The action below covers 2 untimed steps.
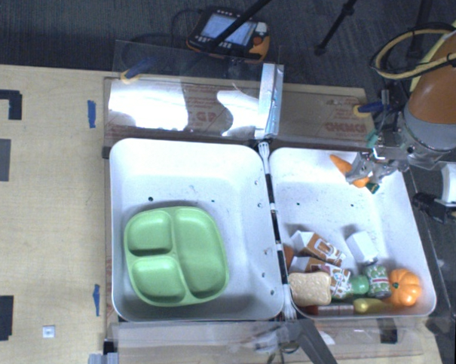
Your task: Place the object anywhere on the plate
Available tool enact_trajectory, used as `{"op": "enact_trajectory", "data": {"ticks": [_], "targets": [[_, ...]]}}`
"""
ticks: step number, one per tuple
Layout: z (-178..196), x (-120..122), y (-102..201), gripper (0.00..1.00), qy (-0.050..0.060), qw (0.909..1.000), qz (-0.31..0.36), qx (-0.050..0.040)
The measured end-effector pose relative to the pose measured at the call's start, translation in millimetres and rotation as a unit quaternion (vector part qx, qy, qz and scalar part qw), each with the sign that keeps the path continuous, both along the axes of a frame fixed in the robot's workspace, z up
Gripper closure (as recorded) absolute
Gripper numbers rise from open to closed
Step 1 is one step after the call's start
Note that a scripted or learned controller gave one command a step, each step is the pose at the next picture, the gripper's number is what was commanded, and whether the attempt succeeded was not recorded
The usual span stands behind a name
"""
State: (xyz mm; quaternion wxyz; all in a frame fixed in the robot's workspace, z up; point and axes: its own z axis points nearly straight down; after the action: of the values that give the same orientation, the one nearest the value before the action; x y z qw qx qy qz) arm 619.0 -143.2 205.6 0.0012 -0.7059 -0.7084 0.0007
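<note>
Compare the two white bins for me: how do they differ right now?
The left bin holds one thing, a green divided plate lying flat; the right bin holds a jumble of small toy foods heaped at its near end. The hand hangs over the right bin's far end, with something orange beside it; none is over the left bin. Both are shallow, white and side by side.

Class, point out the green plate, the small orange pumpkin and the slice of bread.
green plate [202, 248]: camera view, large right compartment.
orange pumpkin [404, 288]: camera view, its rounded body.
slice of bread [310, 288]: camera view, flat face.
</note>
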Motion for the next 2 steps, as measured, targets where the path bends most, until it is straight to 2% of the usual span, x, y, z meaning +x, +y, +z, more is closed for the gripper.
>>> {"op": "enact_trajectory", "data": {"ticks": [1, 2], "targets": [[-23, -73, 55, 1.0, 0.002, 0.994, 0.109, 0.0007], [-22, -84, 130, 1.0, 0.001, 0.9707, 0.24, 0.0009]]}}
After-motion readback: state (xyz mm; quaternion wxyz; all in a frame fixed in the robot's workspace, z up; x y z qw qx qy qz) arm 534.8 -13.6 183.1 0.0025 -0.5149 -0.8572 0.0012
